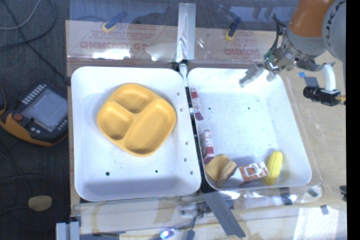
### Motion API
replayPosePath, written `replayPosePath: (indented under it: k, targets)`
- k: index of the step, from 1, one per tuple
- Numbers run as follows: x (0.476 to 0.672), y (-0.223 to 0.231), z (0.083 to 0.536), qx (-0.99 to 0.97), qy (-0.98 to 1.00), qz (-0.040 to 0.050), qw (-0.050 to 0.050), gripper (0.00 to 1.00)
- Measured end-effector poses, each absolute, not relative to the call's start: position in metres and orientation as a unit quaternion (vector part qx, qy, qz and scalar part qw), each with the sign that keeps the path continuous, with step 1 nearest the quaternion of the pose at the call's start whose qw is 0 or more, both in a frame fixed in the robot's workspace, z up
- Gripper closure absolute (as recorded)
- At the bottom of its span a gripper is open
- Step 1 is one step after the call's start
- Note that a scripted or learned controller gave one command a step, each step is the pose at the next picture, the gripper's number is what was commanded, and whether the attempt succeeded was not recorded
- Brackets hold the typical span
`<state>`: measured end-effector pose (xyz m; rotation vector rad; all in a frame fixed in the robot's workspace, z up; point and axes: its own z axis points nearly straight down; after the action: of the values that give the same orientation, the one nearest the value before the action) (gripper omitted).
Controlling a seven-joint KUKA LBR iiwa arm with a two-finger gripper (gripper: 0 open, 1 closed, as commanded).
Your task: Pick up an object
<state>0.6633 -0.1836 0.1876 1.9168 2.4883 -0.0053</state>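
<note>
Yellow three-part plate (136, 118) sitting mid left bin (84, 137), untouched. In the right bin (292, 115), at 6 o'clock: bread roll (220, 168), small red carton (253, 171), corn cob (274, 166), all loose on the floor. At 1 o'clock, gripper (256, 73) over the rim, carrying nothing visible; finger spread impossible to tell. Pick not yet begun, by the look of it.

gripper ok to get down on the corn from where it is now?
Probably yes. The gripper hovers over the right bin's far edge, bare floor between. The corn lies by the near wall, a small carton close beside it, so approach room is tight.
</note>
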Motion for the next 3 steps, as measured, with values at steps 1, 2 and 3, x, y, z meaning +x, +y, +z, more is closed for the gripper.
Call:
replayPosePath:
  k: [1, 2, 3]
  targets:
    - [0.665, -0.108, 0.102, 0.52, 0.854, -0.0002, -0.001, 0.0]
    - [0.604, -0.104, 0.106, 0.452, 0.892, -0.0001, 0.0, 0.0]
    - [0.604, -0.104, 0.106, 0.452, 0.892, 0.0002, 0.0, 0.0]
